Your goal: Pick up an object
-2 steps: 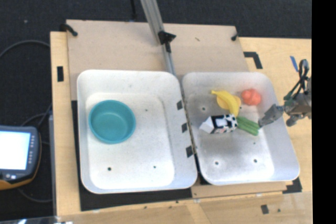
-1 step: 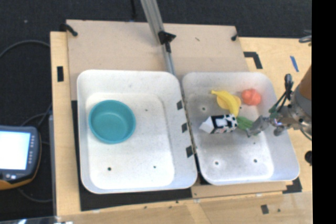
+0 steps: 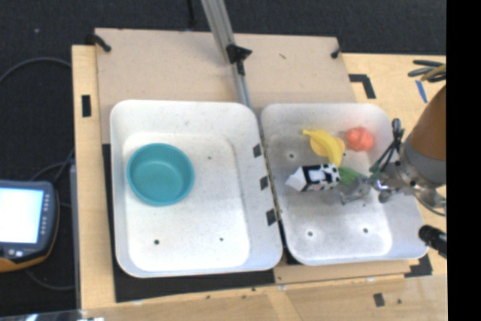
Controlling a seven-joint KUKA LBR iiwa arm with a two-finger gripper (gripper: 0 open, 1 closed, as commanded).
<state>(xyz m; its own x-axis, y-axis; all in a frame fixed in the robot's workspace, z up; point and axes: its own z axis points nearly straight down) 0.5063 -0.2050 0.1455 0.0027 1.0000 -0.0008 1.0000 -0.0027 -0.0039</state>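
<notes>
The right bin (image 3: 338,240) holds a yellow banana-shaped toy (image 3: 325,143), an orange-red ball (image 3: 360,138), a black-and-white cow-patterned toy (image 3: 314,177) and a small green piece (image 3: 349,175). My gripper (image 3: 359,194) is low inside this bin, just right of the cow-patterned toy and right below the green piece. Whether it touches either one is unclear. The arm's grey wrist and orange band (image 3: 430,133) stand over the bin's right edge.
A teal bowl (image 3: 160,174) sits in the left bin (image 3: 195,244). A slanted metal post (image 3: 218,15) rises from behind the bins' shared edge. A screen device (image 3: 22,220) lies off the bench at the left.
</notes>
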